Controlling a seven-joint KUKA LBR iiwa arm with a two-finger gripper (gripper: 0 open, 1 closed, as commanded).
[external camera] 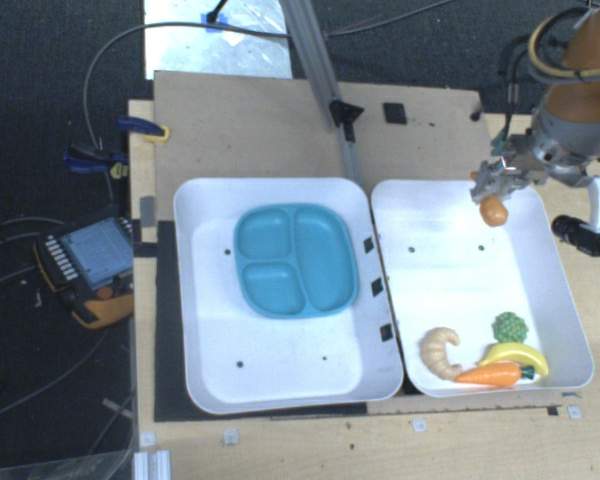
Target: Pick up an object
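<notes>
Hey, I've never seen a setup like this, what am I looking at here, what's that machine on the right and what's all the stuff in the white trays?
This is one picture from a camera fixed above a workbench, looking down at a slant. The machine at the right is a robot arm, grey with an orange band, and at its tip is a small two-finger pincer. Its job is to pick up an object. A small orange-brown item sits right under the pincer, over the far edge of the right bin; it looks held, though I can't be certain. In that bin's near corner lie toy foods: a croissant, a carrot, a banana and a broccoli piece. The left bin holds a blue divided plate.
</notes>
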